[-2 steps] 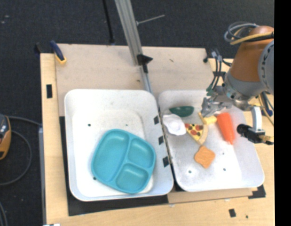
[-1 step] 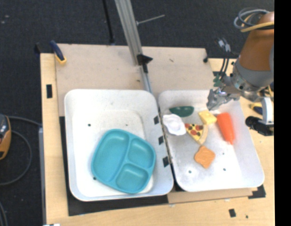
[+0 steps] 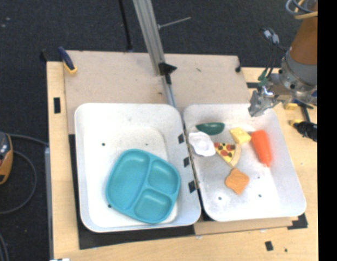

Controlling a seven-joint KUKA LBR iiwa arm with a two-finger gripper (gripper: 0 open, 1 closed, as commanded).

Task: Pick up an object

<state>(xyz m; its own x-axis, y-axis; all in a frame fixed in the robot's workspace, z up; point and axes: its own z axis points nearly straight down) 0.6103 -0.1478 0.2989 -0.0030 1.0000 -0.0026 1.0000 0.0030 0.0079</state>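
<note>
Hand (image 3: 257,105) over right bin (image 3: 288,200) back edge, grip state unclear; carrot (image 3: 262,147) near; no legible writing.

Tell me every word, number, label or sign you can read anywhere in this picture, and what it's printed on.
None: no legible text stands anywhere in the camera view.
The teal divided plate, the two white bins and the toy foods, such as the pizza slice and the carrot, bear no lettering.
The orange-and-grey device at the left edge may carry markings, but it is too blurred to tell.
</note>
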